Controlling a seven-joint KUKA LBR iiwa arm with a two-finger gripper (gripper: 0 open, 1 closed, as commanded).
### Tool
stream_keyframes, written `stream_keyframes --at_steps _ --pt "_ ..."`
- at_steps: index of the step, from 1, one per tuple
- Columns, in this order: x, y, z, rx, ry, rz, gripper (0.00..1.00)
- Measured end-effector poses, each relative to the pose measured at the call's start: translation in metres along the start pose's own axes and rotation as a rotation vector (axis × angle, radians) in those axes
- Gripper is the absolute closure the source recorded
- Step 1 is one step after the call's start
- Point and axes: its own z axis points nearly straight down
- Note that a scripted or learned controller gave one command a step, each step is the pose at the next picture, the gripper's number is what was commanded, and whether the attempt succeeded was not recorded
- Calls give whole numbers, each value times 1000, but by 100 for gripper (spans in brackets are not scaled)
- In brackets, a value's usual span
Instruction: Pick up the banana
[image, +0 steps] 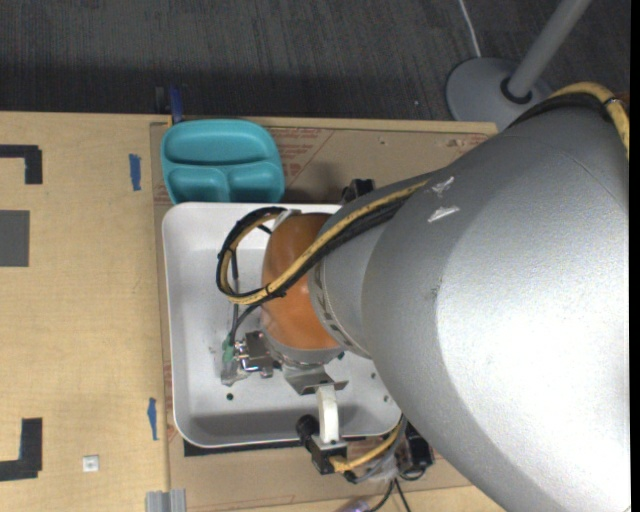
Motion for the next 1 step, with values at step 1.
stream_keyframes --at_steps 1 --pt "7 1 -13 -1 0 478 0"
